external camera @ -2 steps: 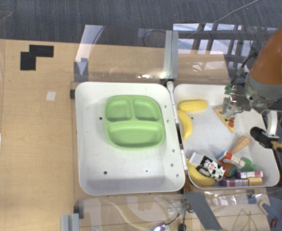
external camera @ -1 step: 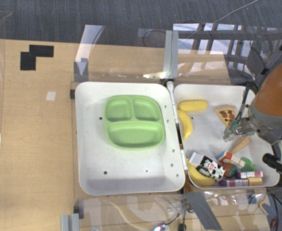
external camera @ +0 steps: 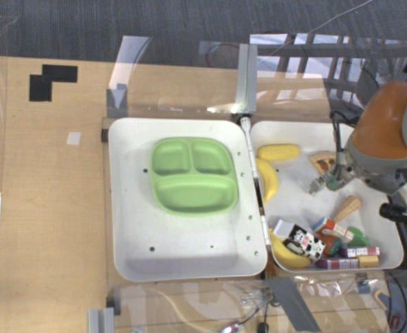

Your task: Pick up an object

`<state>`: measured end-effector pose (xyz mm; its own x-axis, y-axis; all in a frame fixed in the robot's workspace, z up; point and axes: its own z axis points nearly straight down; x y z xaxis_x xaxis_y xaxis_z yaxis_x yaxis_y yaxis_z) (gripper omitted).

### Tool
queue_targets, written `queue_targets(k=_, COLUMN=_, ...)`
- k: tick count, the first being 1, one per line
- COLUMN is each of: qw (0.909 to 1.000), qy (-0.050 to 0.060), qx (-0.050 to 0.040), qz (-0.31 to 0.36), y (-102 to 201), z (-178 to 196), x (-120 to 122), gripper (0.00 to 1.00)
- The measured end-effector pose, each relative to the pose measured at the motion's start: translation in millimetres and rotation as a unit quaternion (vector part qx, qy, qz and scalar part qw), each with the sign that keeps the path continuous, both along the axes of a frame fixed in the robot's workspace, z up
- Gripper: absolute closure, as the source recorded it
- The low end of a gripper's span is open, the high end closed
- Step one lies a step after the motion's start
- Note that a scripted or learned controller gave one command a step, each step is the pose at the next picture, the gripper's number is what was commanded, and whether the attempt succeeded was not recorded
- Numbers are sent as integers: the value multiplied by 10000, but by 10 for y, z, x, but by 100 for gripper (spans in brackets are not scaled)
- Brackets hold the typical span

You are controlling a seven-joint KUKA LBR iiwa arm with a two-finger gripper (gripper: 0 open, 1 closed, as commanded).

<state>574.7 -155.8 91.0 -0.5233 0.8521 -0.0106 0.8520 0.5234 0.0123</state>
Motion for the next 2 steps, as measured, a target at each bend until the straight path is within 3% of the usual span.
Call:
queue_targets(k=1, qw=9947, qy=55, qx=27, qz=-1025, y=582, z=91, x=718, gripper=100)
queue_targets(k=2, qw=9901, qy=30, qx=30, qz=-1406, y=781, z=970, x=963, gripper=100)
